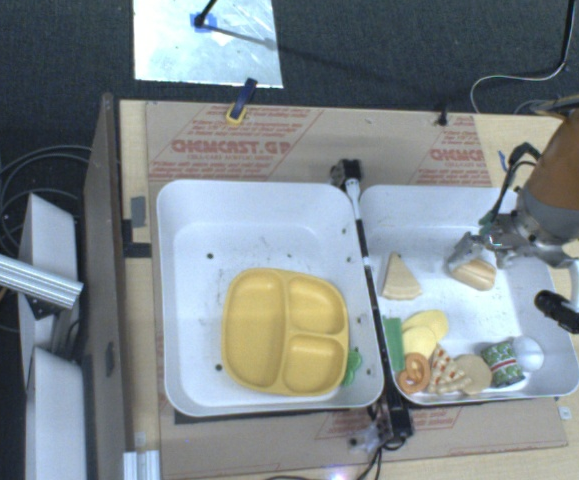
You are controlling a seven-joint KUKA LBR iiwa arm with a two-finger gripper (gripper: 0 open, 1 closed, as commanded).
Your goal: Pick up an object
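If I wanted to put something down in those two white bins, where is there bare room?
Left bin: bare floor behind and left of the yellow tray. Right bin: bare along the back wall, behind the cheese wedge. Its near edge is crowded with toy food and a cup; the gripper hangs over its right side.

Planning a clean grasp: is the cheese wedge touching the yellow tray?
Apart. The camera view shows the cheese wedge in the right bin, the yellow tray in the left, bin walls between.

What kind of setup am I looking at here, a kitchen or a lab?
Most likely a robotics lab bench, not a kitchen: two white bins on a cardboard sheet, toy food such as a cheese wedge and a yellow divided plate, loose cables on dark carpet.
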